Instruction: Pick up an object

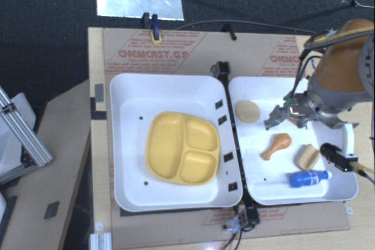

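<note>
The gripper (275,120) hangs over the right bin (256,190), near its middle, with the arm (345,67) reaching in from the right. Its fingers blur into a grey cluster, so how far the jaws stand apart cannot be told, and nothing shows between them. Just below it lies an orange drumstick (276,146), apart from the gripper. A tan disc (247,111) sits to its left, a tan block (307,156) and a blue bottle (309,178) lower right. The left bin (126,184) holds a yellow tray (181,147).
</note>
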`<state>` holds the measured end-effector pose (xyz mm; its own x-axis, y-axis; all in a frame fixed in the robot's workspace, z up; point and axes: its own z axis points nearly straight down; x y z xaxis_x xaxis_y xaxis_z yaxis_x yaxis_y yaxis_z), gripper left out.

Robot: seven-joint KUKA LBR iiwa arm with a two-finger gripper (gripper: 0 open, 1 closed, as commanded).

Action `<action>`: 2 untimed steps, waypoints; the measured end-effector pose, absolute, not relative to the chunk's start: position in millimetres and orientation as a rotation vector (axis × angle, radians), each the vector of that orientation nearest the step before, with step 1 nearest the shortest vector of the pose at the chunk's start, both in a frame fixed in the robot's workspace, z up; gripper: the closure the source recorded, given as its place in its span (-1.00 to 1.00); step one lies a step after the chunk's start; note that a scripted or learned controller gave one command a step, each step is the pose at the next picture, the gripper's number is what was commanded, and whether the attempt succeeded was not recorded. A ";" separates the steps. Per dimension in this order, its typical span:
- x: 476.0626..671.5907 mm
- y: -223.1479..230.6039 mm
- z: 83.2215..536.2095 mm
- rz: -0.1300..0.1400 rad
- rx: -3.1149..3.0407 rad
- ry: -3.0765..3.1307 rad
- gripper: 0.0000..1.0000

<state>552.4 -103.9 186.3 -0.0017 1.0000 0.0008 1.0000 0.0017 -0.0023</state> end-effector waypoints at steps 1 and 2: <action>548.3 -107.0 143.1 0.002 -2.219 -2.221 -1.00; 553.5 -112.2 99.5 -0.008 -2.239 -2.236 -1.00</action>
